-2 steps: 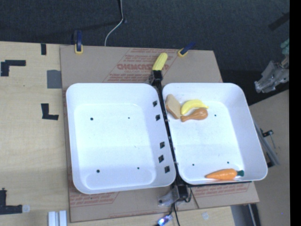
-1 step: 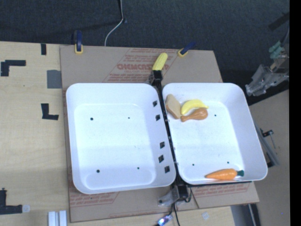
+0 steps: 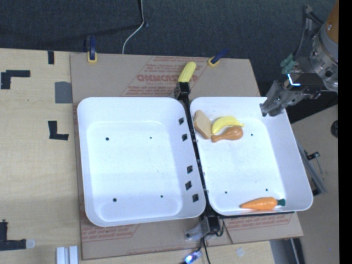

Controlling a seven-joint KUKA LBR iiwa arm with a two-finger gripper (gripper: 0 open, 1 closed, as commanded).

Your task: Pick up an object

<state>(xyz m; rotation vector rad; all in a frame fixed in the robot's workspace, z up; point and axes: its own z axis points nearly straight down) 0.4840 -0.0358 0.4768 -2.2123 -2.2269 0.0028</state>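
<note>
Hovering over far right rim of right bin [image 3: 297,164], gripper [image 3: 273,108] carries nothing; finger spread cannot tell. Banana [image 3: 224,124], drumstick [image 3: 228,135], bread slice [image 3: 203,125] clustered to its left; carrot [image 3: 259,204] well below. Pick not yet begun: approach, grasp, lift remain.

Red printed lettering runs across the brown cardboard sheet [image 3: 159,76] beneath the two bins, along its far edge and at a slant. The characters are too faint and small to read with confidence. More red print shows on the sheet's near edge, equally illegible. No other text or numbers are legible.
</note>
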